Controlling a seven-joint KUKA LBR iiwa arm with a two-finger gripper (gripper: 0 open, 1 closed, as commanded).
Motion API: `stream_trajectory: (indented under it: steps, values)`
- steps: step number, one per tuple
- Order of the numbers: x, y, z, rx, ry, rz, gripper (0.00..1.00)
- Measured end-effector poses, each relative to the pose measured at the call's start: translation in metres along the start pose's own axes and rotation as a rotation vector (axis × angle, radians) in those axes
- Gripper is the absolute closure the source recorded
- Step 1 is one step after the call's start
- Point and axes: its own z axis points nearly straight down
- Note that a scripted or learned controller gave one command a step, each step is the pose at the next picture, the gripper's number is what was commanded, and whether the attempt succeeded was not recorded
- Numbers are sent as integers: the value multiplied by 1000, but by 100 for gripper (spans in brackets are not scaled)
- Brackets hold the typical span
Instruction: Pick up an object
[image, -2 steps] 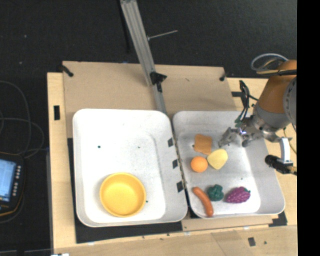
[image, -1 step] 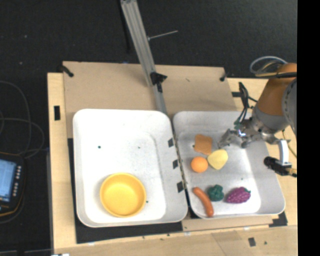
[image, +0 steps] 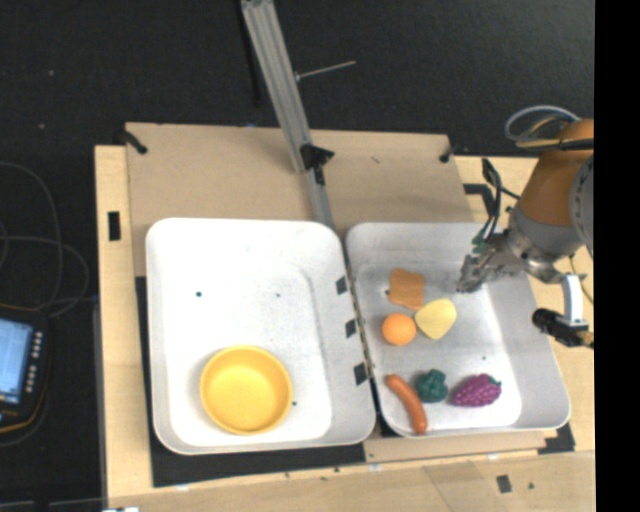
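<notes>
The pickable stuff is all gathered in the right bin (image: 520, 300). A brown bread-like piece (image: 406, 288) is found toward the middle of that bin, with an orange ball-shaped fruit (image: 399, 329) just below it and a pale yellow wedge (image: 436, 319) touching or nearly touching the orange one on its right. Along the bin's near edge a red-orange sausage (image: 408, 402) is laid at a slant, then a small dark green broccoli-like piece (image: 432, 385), then a purple grape bunch (image: 474, 390).

The gripper (image: 472, 275) is hung over the right bin's far right part, just beside the yellow wedge and the bread piece but apart from both. Nothing is seen between its tips, and how wide it's set can't be told from this angle. The grey arm (image: 545, 215) with its orange band is reached in from the right edge.

In the left bin (image: 240, 260), a yellow bowl (image: 246, 389) is parked near the front edge.
</notes>
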Motion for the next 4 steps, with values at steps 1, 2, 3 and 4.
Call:
stream_trajectory:
  steps: [1, 2, 3, 4]
  values:
    - [2, -6, -48, -2, 5, 4, 100]
    - [4, 1, -112, -5, 3, -1, 100]
    - [2, 2, -137, -1, 4, -2, 100]
    - [53, -14, -148, 1, 7, -4, 100]
